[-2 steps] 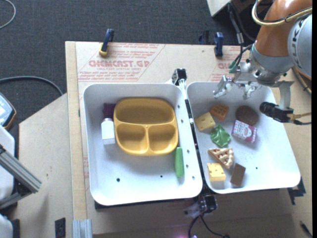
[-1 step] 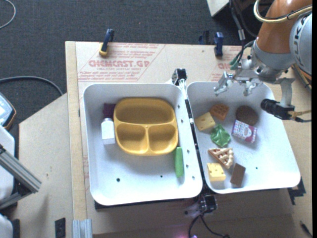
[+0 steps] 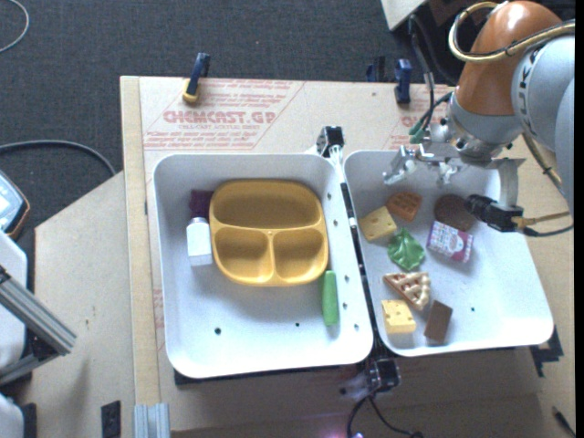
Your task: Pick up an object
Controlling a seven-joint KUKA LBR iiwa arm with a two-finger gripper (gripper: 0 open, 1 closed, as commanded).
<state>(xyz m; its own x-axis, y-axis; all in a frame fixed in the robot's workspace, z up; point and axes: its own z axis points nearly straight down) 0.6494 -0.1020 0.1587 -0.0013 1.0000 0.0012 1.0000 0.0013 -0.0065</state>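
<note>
On the left side of the bench, the left bin (image 3: 173,336) is seen to hold a yellow divided plate (image 3: 268,230), with a small white bottle (image 3: 198,241) just beside its left edge and a green stick-shaped piece (image 3: 329,297) lying along its right edge. Across the divider, the right bin (image 3: 511,313) is crowded with toy food: a yellow block (image 3: 376,224), a brown bun-like piece (image 3: 404,204), a green leafy piece (image 3: 406,248), a waffle-like wedge (image 3: 408,287), a cheese cube (image 3: 397,317), a dark brown bar (image 3: 438,321), and a pink-and-white packet (image 3: 450,239) with a dark brown round piece (image 3: 453,211) touching its upper edge. At the far end of this bin the gripper (image 3: 427,161) is held above the bun-like piece, and nothing is seen between its parts; whether it is spread or pressed together cannot be told from this slant. No object has been lifted, so the step in hand is judged to be the approach. For the next move, a single target must be settled on, most likely the bun-like piece or the yellow block nearby, and a descent made without the neighbours being nudged
</note>
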